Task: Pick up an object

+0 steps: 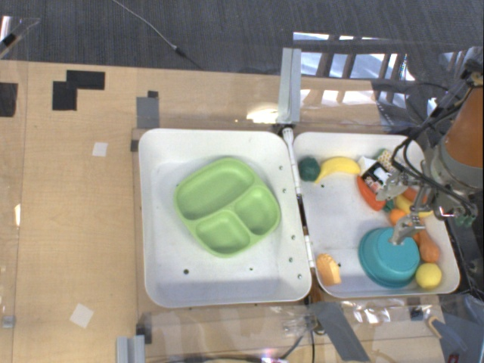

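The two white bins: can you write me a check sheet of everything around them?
Surface: wooden bench bearing the left bin and the right bin side by side.
Job's things: in the right bin, a banana, a dark green ball, a teal bowl, a yellow ball, an orange chunk and small orange pieces.
Clutter: green divided plate in the left bin.
Grippers: gripper hangs above the teal bowl; whether it is open cannot be told.
Cables: black cables beside the arm; a thin wire on the floor.
Surroundings: dark carpet, black marks on the bench.
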{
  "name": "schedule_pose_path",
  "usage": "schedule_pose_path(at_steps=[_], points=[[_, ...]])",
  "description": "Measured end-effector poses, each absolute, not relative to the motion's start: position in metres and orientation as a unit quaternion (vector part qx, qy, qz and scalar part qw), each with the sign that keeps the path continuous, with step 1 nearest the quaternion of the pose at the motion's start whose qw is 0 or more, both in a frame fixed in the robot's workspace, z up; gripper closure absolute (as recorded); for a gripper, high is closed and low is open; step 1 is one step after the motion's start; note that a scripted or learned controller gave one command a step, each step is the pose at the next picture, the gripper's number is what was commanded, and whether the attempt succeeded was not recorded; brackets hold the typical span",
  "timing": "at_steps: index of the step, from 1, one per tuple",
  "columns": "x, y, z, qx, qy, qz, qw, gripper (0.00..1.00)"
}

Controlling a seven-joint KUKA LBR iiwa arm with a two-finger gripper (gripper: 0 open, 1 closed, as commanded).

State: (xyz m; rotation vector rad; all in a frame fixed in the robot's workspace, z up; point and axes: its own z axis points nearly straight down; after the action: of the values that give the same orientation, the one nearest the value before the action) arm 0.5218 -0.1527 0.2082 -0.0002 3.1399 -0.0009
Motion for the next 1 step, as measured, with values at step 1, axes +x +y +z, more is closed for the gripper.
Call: schedule_pose_path(at_steps=[1], points=[[0.4957, -0.1660, 0.1258, -0.035, 0.999, 0.0015, -0.003, 0.00]])
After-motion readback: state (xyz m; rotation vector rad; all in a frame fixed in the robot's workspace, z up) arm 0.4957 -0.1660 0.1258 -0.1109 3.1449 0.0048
